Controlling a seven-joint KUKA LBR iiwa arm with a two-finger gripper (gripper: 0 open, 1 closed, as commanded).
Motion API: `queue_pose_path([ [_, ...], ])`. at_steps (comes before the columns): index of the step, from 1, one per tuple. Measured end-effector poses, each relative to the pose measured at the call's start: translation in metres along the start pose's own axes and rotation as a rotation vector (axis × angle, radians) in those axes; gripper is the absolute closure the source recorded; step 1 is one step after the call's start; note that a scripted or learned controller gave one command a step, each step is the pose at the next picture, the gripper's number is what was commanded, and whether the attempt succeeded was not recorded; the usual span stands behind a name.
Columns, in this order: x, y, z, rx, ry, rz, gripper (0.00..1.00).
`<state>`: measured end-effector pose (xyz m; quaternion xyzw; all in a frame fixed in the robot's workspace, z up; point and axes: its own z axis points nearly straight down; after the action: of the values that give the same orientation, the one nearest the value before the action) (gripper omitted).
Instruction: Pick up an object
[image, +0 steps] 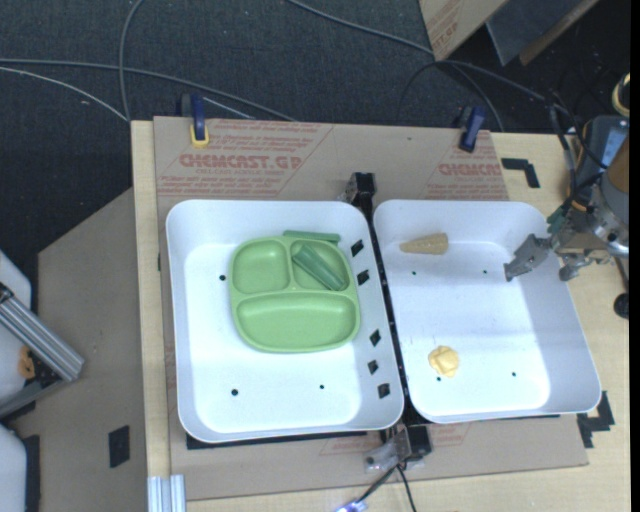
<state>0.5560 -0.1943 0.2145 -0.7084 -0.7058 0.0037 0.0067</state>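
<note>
the gripper (522, 264) hangs at the right bin's (560, 390) upper right edge, jaws' state impossible to tell, well apart from the cone (425, 244) and the yellow piece (444, 361), so nothing is grasped.

Two white bins on my bench, seen from above, with my gripper at the right bin's far right rim.

Landmark: the black divider (371, 290) where the bins meet. Left of it, the left bin (200, 390) holds a green sectioned plate (293, 300) near its middle; a darker green piece (320, 264) lies in the plate's upper right compartment, and a flat green strip (312, 237) lies against the plate's far edge. Right of the divider, the right bin (500, 330) holds a tan cone-shaped item (425, 244) near the far wall and a small yellow item (444, 361) nearer the front. My gripper (524, 262) is well apart from both items, over the bin's right edge.
</note>
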Motion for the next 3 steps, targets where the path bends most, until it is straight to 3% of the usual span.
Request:
queue_pose_path([
  [1,0.000,0.003,-0.008,-0.014,-0.003,-0.004,0.00],
  [3,0.012,0.008,0.098,-0.008,-0.001,-0.004,0.00],
])
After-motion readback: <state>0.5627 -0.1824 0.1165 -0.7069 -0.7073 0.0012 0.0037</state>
